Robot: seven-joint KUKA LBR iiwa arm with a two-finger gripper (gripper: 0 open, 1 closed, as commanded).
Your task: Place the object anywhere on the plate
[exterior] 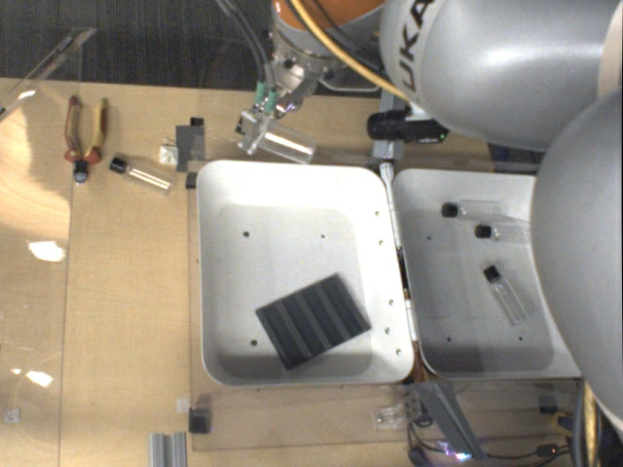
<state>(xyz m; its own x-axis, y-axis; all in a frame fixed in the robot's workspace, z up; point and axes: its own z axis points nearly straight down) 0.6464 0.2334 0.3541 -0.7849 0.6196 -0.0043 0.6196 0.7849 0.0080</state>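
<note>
A dark ribbed rectangular plate [313, 321] lies askew in the near half of the left bin [219, 261]. My gripper [255, 129] hangs over the far rim of that bin, above its upper-left part and well away from the plate. A clear tube-like piece [289, 147] sits right at the gripper's tip, and I cannot tell whether it is held or resting on the bench. In the right bin [428, 348] lies a clear vial with a black cap [502, 290], with two more small black-capped pieces [481, 230] farther back.
On the bench to the left lie red-handled pliers [84, 130] and another clear vial with a black cap [142, 172]. A small black block [194, 139] stands by the left bin's far corner. The large grey arm [526, 56] covers the upper right.
</note>
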